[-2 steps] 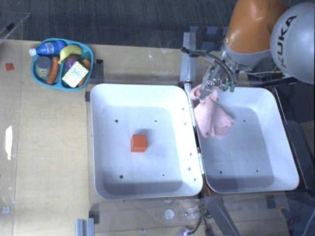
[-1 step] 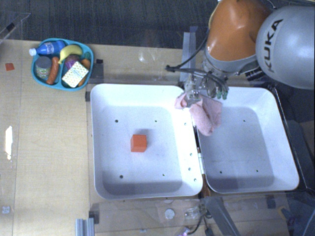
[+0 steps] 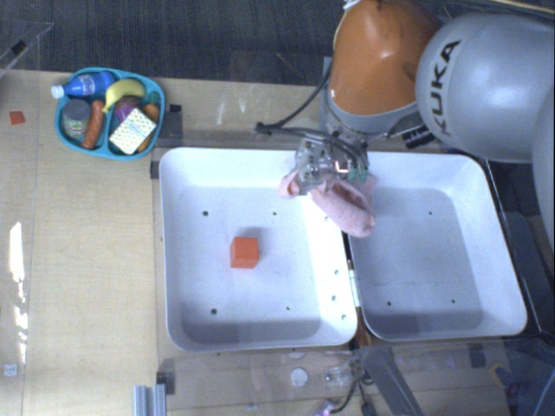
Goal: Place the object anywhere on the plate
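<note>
tray (image 3: 109, 113): far left on bench, blue, holds toy food
block (image 3: 245, 252): orange, left bin (image 3: 191, 319) floor, well left of and nearer than gripper
cloth (image 3: 347, 204): pink, clamped in gripper (image 3: 334, 170), hanging over bin seam, long axis slanting near-right
plate: can't identify any

Gripper (image 3: 334, 170) over the seam between bins, pink cloth (image 3: 342, 202) hanging from its fingers — orange block (image 3: 245, 252) in left bin (image 3: 191, 319)

You are looking at a pale wooden bench (image 3: 78, 258) that is bearing two shallow white plastic bins, left (image 3: 186, 319) and right (image 3: 486, 310), and a blue tray of toy food (image 3: 109, 111) far left.
</note>
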`<action>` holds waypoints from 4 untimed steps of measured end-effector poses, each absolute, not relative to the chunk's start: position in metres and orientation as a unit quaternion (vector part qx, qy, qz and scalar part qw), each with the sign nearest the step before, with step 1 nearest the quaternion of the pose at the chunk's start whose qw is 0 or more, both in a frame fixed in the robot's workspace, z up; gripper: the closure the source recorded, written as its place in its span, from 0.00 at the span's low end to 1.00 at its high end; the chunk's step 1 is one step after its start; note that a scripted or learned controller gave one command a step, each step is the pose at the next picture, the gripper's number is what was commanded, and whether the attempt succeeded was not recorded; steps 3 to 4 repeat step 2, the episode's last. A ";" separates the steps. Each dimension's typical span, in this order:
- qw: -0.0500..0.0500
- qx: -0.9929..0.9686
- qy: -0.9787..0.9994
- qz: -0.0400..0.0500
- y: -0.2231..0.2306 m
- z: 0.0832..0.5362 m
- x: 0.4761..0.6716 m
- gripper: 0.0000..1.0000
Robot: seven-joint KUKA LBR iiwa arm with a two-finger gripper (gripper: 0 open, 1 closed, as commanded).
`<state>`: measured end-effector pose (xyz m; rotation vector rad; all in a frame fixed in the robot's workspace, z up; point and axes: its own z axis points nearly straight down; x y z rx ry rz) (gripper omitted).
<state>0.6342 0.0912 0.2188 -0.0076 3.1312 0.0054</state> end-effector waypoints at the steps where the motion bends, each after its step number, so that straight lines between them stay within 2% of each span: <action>1: 0.006 -0.003 1.000 0.002 0.143 0.225 0.626 1.00; 2: 0.006 -0.003 1.000 0.002 0.143 0.225 0.626 0.00; 4: 0.006 -0.003 1.000 0.002 0.143 0.225 0.626 0.00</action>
